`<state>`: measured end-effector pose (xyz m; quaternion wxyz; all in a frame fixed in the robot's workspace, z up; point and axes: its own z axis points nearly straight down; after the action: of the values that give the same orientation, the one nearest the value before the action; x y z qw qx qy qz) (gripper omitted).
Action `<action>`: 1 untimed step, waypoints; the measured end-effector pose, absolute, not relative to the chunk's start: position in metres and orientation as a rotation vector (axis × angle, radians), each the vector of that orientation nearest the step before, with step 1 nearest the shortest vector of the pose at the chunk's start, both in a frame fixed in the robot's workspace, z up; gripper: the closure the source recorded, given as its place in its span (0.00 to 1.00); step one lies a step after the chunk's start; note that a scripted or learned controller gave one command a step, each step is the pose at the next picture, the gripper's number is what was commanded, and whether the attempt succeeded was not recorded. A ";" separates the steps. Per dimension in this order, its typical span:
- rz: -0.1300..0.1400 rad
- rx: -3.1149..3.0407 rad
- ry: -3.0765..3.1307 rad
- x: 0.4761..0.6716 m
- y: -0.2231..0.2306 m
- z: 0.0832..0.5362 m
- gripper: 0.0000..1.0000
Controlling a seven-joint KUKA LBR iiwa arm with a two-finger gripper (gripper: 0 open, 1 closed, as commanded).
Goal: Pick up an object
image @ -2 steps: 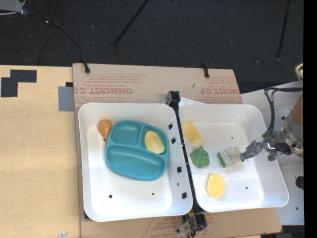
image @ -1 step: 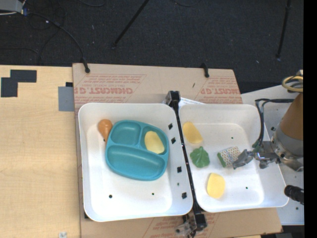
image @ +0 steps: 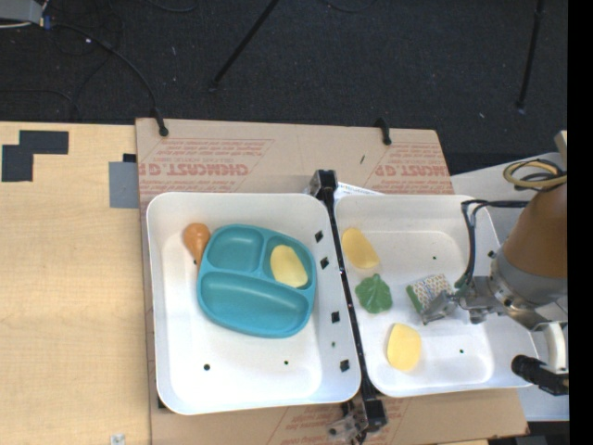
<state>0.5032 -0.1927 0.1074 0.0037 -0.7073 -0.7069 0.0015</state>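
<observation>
Bins sit side by side. Left bin [image: 176, 341]: a smooth teal divided plate [image: 250, 290], one yellow piece [image: 289, 266] in its far-right compartment. Right bin [image: 463, 364]: a crinkled green piece [image: 373, 294], then my pincer [image: 432, 301] — clamped on a speckled grey lump [image: 428, 291].

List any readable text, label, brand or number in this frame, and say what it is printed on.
"CHEMCRZT. G": red print, upside down from this camera, on the left cardboard panel behind the left bin; the letters are blurred, so this reading is uncertain.
A second red print on the right cardboard panel behind the right bin looks like the same mark, but it is too blurred to read.
</observation>
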 end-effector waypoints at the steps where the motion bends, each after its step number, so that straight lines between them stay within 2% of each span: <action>1: 0.004 -2.221 -2.214 0.503 -0.194 0.120 1.00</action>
<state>0.5033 -0.1939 0.1203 0.0028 -0.7082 -0.7060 0.0012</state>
